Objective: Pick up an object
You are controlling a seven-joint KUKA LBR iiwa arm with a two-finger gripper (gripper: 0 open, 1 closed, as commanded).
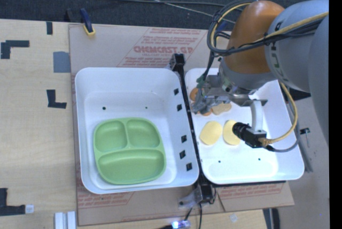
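On the bench, left bin: green divided plate at its near end. Right bin: two yellow discs side by side, orange-brown pieces just behind. Gripper low over those pieces near the divider; fingers hidden under the wrist, open or closed impossible to tell.

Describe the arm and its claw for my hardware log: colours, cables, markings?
The arm is bulky and rounded with a grey shell, and an orange band sits above the wrist. Yellow and black cables loop around it. The claw is a small grey metal assembly. No markings are legible.
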